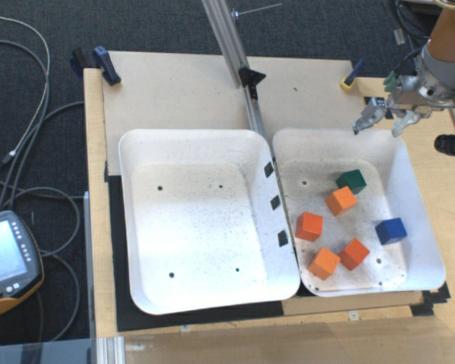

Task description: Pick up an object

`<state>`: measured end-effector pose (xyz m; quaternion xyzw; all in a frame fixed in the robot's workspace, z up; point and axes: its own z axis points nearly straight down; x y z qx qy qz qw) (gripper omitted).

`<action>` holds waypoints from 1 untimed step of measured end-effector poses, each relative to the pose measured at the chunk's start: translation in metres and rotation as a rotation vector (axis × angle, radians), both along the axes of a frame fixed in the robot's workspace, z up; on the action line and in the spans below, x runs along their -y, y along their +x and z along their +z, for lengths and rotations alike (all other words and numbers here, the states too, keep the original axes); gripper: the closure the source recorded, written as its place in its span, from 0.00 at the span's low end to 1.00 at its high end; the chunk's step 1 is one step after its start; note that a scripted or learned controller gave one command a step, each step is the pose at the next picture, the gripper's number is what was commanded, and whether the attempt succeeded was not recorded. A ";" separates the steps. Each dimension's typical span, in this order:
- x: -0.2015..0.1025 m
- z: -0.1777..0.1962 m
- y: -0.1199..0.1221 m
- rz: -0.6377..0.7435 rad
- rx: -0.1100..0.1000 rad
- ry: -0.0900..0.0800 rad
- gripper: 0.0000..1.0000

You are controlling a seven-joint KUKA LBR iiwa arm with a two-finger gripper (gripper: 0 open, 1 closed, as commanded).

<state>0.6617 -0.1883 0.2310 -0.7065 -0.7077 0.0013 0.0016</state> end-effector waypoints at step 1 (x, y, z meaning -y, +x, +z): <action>0.007 -0.135 -0.016 -0.002 -0.006 0.002 0.00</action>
